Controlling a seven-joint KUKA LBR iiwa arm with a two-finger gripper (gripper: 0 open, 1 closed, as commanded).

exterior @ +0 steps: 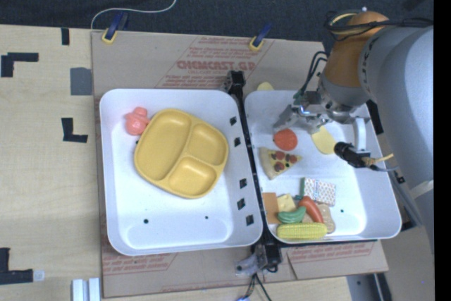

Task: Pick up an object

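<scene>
My gripper (299, 122) hangs low over the back of the right bin (354, 211), its two grey fingers spread apart with nothing between them. A round red toy tomato (285, 139) lies just below and in front of the fingertips, apart from them. Beside it are a pizza slice (279, 161) and a pale yellow piece (323, 142). The grey arm with its orange band (350, 53) comes in from the right and hides the bin's far right corner.
A heap at the right bin's front holds corn (303, 231), a red chili (311, 210), cheese (285, 203) and a patterned packet (319, 190). A small yellow item (264, 87) sits at its back rim. The left bin (176, 222) holds a yellow divided plate (182, 151) and a pink toy (136, 121).
</scene>
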